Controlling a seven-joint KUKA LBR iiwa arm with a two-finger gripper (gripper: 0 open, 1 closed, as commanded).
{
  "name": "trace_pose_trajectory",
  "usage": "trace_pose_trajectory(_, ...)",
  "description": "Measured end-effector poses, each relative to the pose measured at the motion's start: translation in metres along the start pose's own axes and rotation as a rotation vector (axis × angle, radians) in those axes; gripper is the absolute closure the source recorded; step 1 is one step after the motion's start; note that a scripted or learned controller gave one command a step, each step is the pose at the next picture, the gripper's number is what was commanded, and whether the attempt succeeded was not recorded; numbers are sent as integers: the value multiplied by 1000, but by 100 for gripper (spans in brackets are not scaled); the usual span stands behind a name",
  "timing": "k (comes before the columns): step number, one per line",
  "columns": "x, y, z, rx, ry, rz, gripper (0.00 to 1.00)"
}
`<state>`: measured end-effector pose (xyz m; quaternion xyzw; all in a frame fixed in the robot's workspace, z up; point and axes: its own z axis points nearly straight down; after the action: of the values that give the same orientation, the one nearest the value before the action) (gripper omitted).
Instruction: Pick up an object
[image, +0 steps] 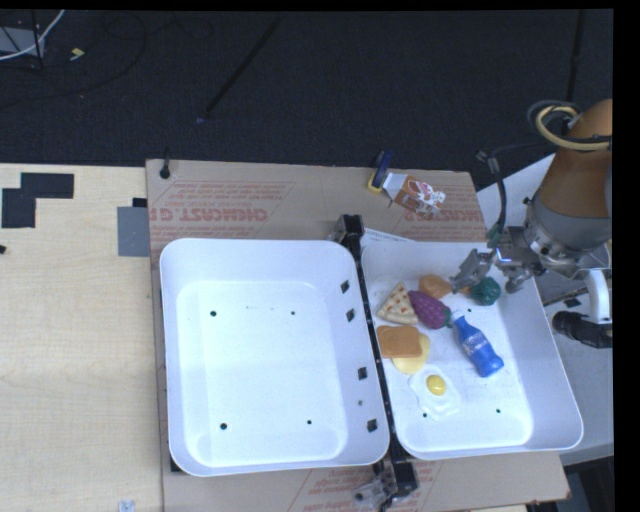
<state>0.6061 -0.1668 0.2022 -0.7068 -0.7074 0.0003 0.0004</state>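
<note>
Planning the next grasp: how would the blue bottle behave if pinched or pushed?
The blue bottle lies on its side, and its rounded body would probably roll when nudged. It looks like smooth plastic, so it may slip from a pinch. Being small, it is likely light.

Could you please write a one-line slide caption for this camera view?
Tool open above a green ball in the right bin, beside toy foods and a blue bottle.
</note>
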Motion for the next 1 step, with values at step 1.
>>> trace_pose_trajectory(1, 81, -42, 117, 0, 0, -1, 0)
